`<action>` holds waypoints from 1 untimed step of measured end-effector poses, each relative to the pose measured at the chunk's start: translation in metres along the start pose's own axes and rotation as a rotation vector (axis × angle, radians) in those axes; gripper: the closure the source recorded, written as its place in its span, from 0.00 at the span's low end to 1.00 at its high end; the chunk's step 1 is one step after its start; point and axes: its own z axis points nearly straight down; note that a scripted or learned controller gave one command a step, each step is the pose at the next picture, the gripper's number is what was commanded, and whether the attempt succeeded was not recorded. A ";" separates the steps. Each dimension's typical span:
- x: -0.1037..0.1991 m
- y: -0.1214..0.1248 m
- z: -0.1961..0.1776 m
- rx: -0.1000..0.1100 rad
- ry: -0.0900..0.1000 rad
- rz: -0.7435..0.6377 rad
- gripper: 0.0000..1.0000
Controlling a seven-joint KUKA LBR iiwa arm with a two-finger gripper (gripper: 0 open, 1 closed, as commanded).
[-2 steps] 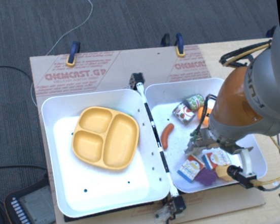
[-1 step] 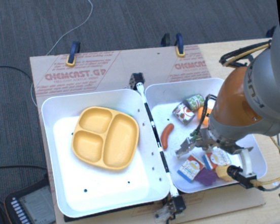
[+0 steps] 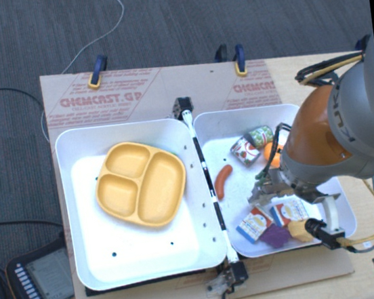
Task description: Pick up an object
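1. Gripper [image 3: 269, 192] is low in the right bin [image 3: 221, 124], beneath the orange-banded wrist; whether it is apart or together cannot be told, and nothing is seen held in it.
2. Objects in the right bin: a red sausage [image 3: 222, 180] lying by the left wall; a red-and-white can [image 3: 245, 150] on its side with a green can [image 3: 261, 134] just beside it near the far wall; two small cartons [image 3: 254, 225] with blue, white and red print near the front wall; a purple piece [image 3: 276, 237] and a yellow piece [image 3: 297, 230] just beside them.
3. Left bin [image 3: 92, 260] holds a yellow three-compartment plate [image 3: 141, 183], upright, well apart from the gripper.
4. Both bins sit side by side on a board printed with red lettering, held by blue-and-yellow clamps [image 3: 98, 69] at its far edge.
5. Floor is dark grey carpet with cables; a pendant [image 3: 44, 280] lies at lower left.
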 end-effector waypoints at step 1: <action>0.000 0.000 0.000 0.000 0.000 0.000 0.00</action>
